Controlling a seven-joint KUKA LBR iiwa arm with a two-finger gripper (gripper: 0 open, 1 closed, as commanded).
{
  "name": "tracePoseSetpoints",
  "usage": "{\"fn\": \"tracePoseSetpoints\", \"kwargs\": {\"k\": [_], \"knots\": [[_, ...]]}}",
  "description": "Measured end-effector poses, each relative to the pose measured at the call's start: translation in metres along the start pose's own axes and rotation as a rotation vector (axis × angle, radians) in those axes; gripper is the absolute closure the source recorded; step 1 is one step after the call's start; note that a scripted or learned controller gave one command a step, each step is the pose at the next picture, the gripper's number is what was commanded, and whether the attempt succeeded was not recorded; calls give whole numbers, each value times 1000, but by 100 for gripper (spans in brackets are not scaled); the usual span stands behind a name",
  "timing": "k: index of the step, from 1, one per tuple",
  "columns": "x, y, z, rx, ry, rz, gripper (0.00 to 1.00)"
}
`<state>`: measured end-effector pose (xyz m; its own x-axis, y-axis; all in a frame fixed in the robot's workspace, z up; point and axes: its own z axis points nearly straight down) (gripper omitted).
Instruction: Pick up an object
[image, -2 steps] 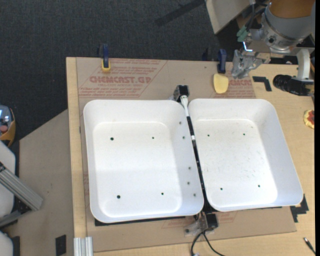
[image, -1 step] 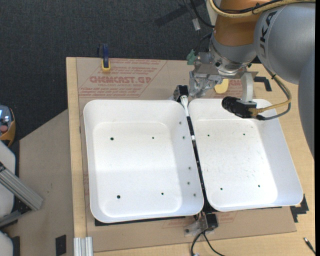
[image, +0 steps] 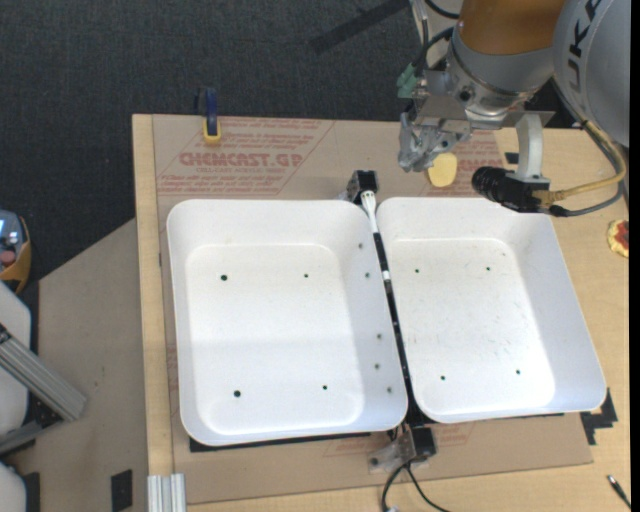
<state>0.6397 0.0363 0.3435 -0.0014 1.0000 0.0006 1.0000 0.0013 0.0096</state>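
A small pale yellow object (image: 442, 169) sits at the top of the picture, above the far edge of the right-hand white bin (image: 560, 250). It is roundish and soft-looking, a bit like a lump of sponge. It is just beside the metal fingers (image: 415, 152) of the gripper (image: 425, 158), on their right side. I cannot tell if the fingers are squeezing it or only touching it.
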Motion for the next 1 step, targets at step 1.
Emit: {"fn": "tracePoseSetpoints", "kwargs": {"k": [1], "knots": [[98, 13, 54, 16, 3, -8, 100]]}}
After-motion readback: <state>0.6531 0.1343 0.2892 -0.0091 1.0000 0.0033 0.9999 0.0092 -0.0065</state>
